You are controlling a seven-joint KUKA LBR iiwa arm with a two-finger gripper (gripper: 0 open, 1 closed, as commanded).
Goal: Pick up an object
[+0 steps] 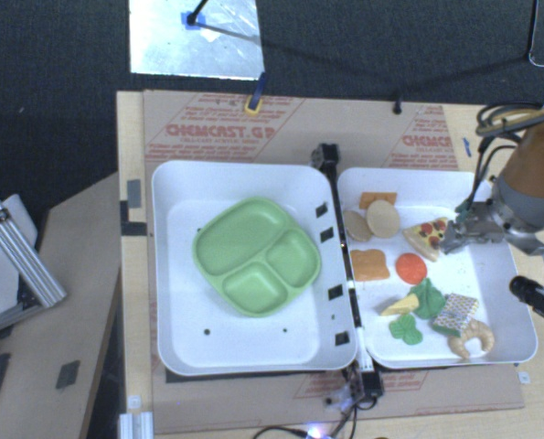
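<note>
My gripper (pixel 458 233) hangs low over the right bin (pixel 507 273), reaching in from the right. It is at the right end of a toy pizza slice (pixel 425 234), and I cannot see whether it touches the slice. To the left lie a round tan bun (pixel 383 218), a second tan piece (pixel 357 224) and an orange cracker (pixel 378 199). Lower down are a toast slice (pixel 370 263), a red tomato (pixel 411 268), a yellow piece (pixel 400 306), green leaves (pixel 427 297), a patterned packet (pixel 454 314) and a croissant (pixel 471 338).
The left bin (pixel 176 245) holds a green divided plate (pixel 256 255). A ridge with black clips (pixel 336 245) separates the two bins. The arm's grey and orange body (pixel 532 176) stands over the right bin's far right corner.
</note>
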